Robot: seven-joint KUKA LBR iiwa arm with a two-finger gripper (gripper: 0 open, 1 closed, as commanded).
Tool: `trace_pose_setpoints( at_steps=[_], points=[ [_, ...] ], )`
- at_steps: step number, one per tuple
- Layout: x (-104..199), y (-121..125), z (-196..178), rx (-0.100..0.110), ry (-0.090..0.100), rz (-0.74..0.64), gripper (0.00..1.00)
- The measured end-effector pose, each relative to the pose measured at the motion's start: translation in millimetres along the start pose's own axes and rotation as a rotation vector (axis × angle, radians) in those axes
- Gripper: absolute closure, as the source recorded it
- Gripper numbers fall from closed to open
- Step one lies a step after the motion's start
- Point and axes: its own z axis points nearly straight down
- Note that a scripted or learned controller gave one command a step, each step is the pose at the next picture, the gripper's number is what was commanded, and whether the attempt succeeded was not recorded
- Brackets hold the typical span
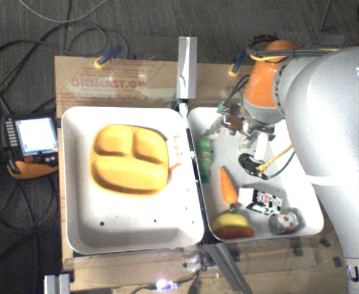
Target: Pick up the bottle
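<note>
The bottle (203, 157) is small and green and lies along the left wall of the right bin (311, 216), roughly end-on to the camera. My gripper (238, 128) hangs over the back part of that bin, under the orange wrist band, a short way to the right of the bottle and farther back. It is apart from the bottle, and I see nothing held in it. Cables and the wrist body cover the gripper's tips.
In the right bin lie an orange carrot (228, 185), a yellow and red fruit (231, 225), a printed card (260, 201) and a small can (284, 221). The left bin (81, 225) holds a yellow divided plate (130, 158). A handheld screen (34, 136) sits left of the bench.
</note>
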Motion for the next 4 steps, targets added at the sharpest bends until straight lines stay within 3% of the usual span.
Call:
trace_pose_setpoints(
  at_steps=[1, 2, 3, 4],
  points=[
    [-1, 0, -10, 0.000, -0.003, -0.001, 1.00],
    [-8, -4, -60, 0.010, -0.001, -0.145, 1.00],
    [-8, -4, -60, 0.010, 0.000, -0.145, 0.00],
    [-60, -94, -1, 0.000, 0.005, -0.156, 0.00]
  ],
)
